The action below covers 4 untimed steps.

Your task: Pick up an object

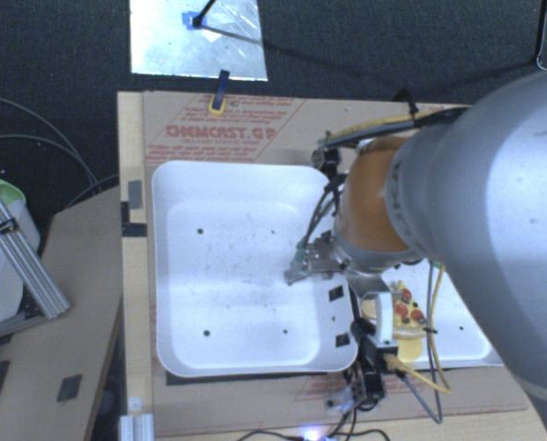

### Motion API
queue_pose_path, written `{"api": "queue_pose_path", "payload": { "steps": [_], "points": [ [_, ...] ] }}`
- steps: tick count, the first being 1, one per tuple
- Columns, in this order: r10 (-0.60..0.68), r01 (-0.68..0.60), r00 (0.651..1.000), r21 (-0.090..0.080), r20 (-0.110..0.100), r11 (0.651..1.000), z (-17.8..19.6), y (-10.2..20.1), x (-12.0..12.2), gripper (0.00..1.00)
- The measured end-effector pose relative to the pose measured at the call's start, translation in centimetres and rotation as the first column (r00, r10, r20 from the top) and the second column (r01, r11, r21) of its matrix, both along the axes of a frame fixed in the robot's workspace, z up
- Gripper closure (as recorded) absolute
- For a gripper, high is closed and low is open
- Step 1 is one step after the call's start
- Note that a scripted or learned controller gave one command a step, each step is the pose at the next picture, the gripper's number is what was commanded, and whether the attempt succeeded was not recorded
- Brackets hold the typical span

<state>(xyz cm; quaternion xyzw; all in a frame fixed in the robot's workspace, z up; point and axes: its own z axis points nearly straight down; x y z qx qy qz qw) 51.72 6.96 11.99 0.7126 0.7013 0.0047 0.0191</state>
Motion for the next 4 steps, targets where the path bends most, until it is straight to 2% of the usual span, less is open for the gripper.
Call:
{"api": "queue_pose_path", "payload": {
  "steps": [1, 2, 3, 4],
  "points": [
    [0.015, -0.015, 0.999, 0.019, -0.036, 1.0, 2.2, 3.3, -1.7, 0.0],
    [0.024, -0.023, 0.999, 0.021, -0.032, 1.0, -3.8, 8.5, 1.9, 0.0],
    [0.027, -0.026, 0.999, 0.024, -0.036, 0.999, -3.6, 15.1, -3.4, 0.0],
    [0.018, -0.018, 1.0, 0.022, -0.018, 1.0, 6.3, 11.8, 4.1, 0.0]
  ]
}}
